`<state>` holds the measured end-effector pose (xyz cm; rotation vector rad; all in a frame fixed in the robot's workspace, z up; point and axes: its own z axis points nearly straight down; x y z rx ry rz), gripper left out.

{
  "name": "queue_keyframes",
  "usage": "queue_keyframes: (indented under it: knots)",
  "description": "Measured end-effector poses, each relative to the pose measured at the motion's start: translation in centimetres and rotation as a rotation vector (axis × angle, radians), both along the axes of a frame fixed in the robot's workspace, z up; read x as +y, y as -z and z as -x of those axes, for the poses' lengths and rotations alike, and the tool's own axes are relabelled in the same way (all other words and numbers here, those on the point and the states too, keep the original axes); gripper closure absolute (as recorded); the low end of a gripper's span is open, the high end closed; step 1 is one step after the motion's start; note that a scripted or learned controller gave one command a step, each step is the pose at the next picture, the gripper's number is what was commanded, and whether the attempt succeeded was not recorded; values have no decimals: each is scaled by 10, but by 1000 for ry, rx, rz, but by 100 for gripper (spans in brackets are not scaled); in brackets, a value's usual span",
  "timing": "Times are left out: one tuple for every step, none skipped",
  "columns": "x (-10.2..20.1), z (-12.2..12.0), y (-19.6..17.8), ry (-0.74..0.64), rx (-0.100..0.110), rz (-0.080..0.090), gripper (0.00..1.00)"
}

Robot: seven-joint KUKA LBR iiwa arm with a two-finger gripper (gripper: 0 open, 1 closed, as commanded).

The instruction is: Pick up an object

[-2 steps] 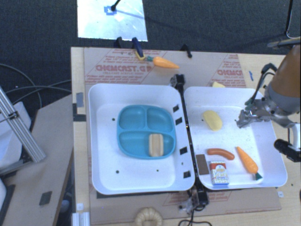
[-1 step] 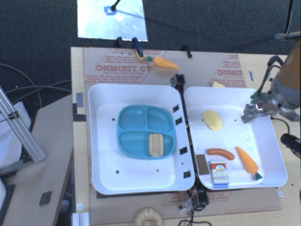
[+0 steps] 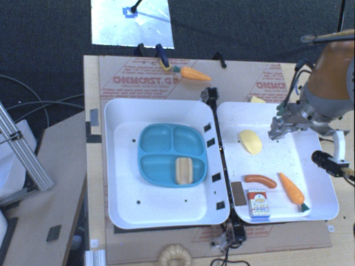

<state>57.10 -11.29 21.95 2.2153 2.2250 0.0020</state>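
Two-finger gripper [image 3: 275,133]: fingers too small and dark to read, cannot tell their spread; nothing seen between them. It hovers over the right white bin [image 3: 324,210]. At its 8 o'clock, near but apart, lies the pale yellow oval toy lemon [image 3: 251,142]. Likely light, hard plastic, smooth and slippery; best pinched across its narrow middle.

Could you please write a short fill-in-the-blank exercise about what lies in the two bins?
1. The blue divided plate lies in the ____ bin.
2. The sausage lies between the brown block and the ____ in the right bin.
3. The pincer hovers to the right of the ____ potato-shaped piece.

Missing words: left; carrot; yellow
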Motion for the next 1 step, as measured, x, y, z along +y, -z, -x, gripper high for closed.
queue_keyframes:
  knots:
    - [46, -20, 7, -5, -1, -1, 100]
